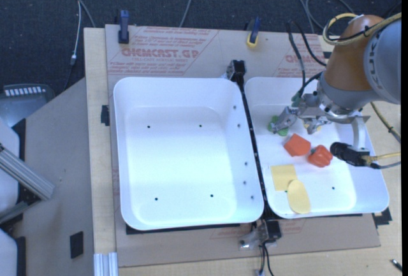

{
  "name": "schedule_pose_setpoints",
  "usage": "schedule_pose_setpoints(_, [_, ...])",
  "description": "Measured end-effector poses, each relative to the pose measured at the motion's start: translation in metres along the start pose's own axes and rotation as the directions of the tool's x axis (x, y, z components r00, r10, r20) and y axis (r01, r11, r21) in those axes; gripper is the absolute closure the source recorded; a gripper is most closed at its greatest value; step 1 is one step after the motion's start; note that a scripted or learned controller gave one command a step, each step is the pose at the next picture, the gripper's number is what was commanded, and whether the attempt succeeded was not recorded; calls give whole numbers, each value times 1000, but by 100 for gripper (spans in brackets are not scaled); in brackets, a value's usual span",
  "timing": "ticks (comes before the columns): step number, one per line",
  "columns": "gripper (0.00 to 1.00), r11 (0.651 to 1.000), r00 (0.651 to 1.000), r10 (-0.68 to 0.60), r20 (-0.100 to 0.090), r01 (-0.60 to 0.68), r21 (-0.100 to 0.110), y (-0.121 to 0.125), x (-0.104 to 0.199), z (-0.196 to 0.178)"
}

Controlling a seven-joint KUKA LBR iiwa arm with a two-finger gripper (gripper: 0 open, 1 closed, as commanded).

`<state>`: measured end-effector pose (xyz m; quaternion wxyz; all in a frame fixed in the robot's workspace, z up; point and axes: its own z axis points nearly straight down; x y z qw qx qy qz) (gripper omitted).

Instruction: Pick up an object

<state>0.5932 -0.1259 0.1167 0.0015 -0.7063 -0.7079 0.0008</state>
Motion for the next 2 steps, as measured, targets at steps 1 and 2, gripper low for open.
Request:
schedule_pose_setpoints(1, [0, 1000, 1000, 0, 0, 0, -1, -2, 34, 33])
schedule_pose_setpoints(2, [0, 1000, 1000, 3, 1, -3, -2, -44, 34, 32])
